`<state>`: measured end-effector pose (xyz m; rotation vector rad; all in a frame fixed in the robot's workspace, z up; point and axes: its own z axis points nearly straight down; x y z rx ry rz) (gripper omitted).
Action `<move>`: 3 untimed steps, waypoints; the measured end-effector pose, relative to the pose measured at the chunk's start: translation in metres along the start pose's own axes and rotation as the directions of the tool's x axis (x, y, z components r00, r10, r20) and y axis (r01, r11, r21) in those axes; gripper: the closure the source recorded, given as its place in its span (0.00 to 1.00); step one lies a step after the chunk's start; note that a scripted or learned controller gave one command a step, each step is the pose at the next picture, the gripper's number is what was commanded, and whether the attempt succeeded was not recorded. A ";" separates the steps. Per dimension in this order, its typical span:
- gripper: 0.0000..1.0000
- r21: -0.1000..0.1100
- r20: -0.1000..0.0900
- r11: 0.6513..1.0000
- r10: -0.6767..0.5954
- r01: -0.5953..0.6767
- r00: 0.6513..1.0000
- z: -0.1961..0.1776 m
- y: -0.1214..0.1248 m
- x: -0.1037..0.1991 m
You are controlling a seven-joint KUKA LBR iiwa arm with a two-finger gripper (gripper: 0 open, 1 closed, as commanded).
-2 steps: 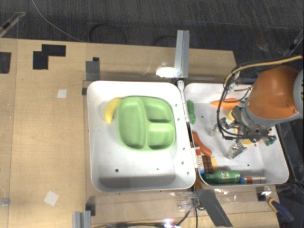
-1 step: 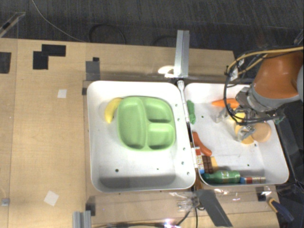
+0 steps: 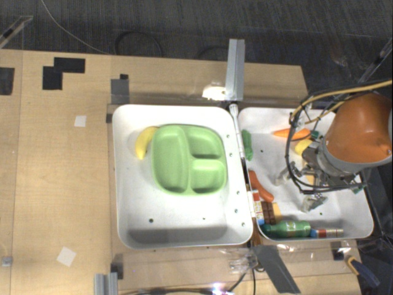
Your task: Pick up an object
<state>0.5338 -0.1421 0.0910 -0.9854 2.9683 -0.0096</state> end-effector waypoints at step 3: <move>1.00 0.007 0.016 0.987 0.158 -0.158 0.987 -0.013 -0.034 -0.071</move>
